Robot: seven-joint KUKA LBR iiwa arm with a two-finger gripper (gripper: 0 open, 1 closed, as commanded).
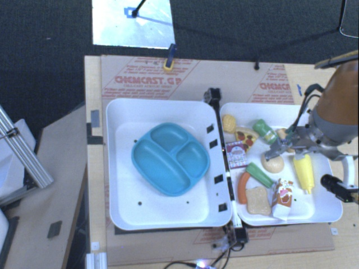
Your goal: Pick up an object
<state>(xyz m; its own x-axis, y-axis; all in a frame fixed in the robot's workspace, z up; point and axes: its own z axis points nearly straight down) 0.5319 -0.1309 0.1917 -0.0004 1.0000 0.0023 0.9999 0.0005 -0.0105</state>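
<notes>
left bin [120, 167]: blue plate [170, 158] | right bin [331, 209]: toy food pile | gripper [279, 148] low over beige round piece [273, 163], grip state unreadable, nothing visibly held | step: reaching to pick, probably | next: close squarely, lift clear of yellow bottle [304, 172]

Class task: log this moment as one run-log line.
stage: reaching | two-finger gripper: over right white bin, above round beige bun | left bin: blue divided plate
</notes>
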